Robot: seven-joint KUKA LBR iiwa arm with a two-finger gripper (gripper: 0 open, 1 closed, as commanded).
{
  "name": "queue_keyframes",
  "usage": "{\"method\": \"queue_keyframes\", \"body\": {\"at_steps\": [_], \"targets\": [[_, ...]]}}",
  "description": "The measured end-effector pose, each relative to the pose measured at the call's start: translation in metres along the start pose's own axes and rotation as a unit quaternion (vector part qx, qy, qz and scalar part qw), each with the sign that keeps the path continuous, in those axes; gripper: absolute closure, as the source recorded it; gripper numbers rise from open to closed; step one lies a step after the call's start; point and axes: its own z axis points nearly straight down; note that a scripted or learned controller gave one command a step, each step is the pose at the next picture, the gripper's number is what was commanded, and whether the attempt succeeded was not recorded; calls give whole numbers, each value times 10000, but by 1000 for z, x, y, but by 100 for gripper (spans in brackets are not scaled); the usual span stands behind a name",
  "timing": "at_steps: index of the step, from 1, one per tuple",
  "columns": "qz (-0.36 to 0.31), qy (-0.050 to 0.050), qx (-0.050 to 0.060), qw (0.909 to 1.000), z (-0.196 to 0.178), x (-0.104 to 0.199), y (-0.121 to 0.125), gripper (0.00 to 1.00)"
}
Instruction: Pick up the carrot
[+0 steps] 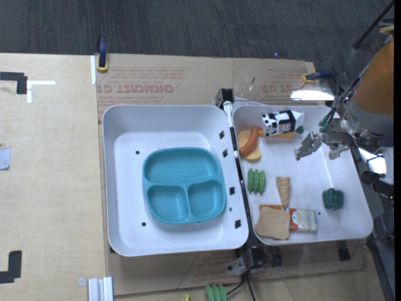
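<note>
The carrot (249, 138) lies in the right bin (351, 227), close to that bin's left wall and toward its far left corner. It is orange and slightly curved, and it rests against a pale yellow rounded piece (252, 154) just in front of it. To its right, along the far wall, sits a small black-and-white cow-patterned carton (279, 123).

Nearer the front along the left wall lies a green pea pod (255, 180), with a tan cone-shaped piece (284, 190) just beside it. At the front edge a slice of bread (273, 224) touches a small flat orange-and-white packet (304, 220). A dark green pepper (333, 199) sits alone near the right wall.

The claw (319, 144) hangs over the far right part of this bin, well apart from the carrot, with the carton between them. Its two fingers are spread wide, and nothing is between them.

The left bin (119, 187) holds a teal divided plate (185, 185) in its middle. Both bins stand on cardboard on the worktop (44, 187); another green piece (215, 291) lies at the worktop's front edge, outside the bins.
</note>
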Motion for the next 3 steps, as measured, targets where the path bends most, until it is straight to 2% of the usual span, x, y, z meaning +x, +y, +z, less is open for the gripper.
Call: {"method": "queue_keyframes", "body": {"at_steps": [1,2,3], "targets": [[23,-4,-6,10000,72,-26,81,0],[1021,8,11,9948,106,52,45,0],[1427,-12,213,9895,110,50,95,0]]}}
